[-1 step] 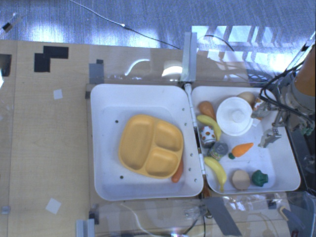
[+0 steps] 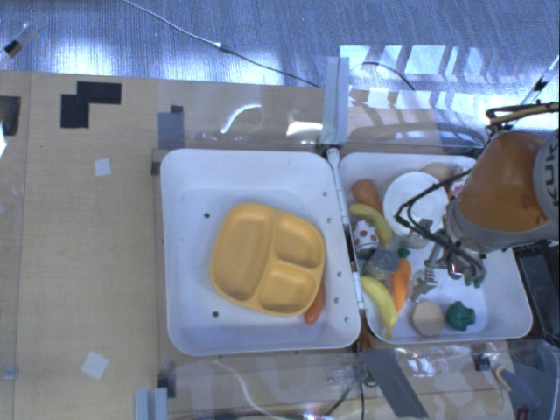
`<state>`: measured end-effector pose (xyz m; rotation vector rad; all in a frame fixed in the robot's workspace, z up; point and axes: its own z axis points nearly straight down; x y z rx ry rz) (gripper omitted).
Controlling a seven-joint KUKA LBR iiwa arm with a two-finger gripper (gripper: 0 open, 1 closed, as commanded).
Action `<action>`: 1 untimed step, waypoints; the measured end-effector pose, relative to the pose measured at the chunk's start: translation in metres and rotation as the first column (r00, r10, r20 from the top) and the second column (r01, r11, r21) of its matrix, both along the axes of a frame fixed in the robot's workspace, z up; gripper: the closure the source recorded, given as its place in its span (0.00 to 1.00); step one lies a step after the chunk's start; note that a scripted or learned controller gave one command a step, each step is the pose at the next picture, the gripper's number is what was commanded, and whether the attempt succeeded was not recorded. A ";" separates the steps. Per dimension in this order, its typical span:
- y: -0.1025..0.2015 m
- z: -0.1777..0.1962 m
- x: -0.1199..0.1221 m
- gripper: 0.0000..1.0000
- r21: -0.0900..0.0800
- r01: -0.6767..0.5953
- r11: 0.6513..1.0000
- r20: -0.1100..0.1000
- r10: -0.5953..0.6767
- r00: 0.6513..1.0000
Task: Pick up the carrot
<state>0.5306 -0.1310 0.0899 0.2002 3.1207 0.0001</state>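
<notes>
- The carrot (image 2: 401, 283) is a short orange piece with a green tip at its upper end, lying nearly upright in the right bin (image 2: 516, 322).
- It rests against a banana (image 2: 380, 299) on its left (a second banana (image 2: 371, 223) lies further up), with a beige egg (image 2: 427, 318) just below it and a green broccoli piece (image 2: 460, 316) off to the right.
- The gripper (image 2: 435, 269) hangs just to the carrot's right, close beside it; whether its fingers are spread or closed cannot be told, and the carrot lies free of them.
- In the left bin (image 2: 184, 261) sits a yellow divided plate (image 2: 267, 258).
</notes>
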 end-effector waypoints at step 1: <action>0.036 0.001 0.004 0.00 -0.014 0.090 0.996 0.002 -0.090 0.996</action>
